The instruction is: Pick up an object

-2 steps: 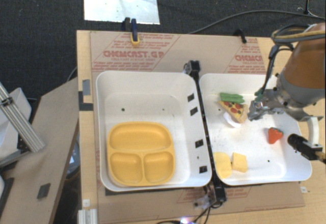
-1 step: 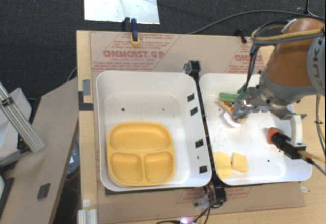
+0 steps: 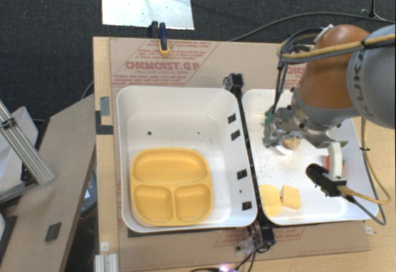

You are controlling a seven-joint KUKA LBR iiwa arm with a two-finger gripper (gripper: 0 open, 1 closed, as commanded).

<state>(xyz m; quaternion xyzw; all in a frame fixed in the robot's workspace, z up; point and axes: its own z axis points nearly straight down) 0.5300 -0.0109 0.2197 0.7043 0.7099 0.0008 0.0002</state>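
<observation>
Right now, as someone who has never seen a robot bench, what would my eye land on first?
The bright yellow three-compartment tray stands out first, lying in the near half of the left bin. Next is the big grey arm with its orange band, reaching in from the right with its gripper over the right bin. Two pale yellow pieces sit side by side at that bin's near left corner.

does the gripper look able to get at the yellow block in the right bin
Probably yes: the gripper hangs over the right bin, and nothing covers the yellow block. The rounder yellow piece right beside it may crowd the grasp.
</observation>
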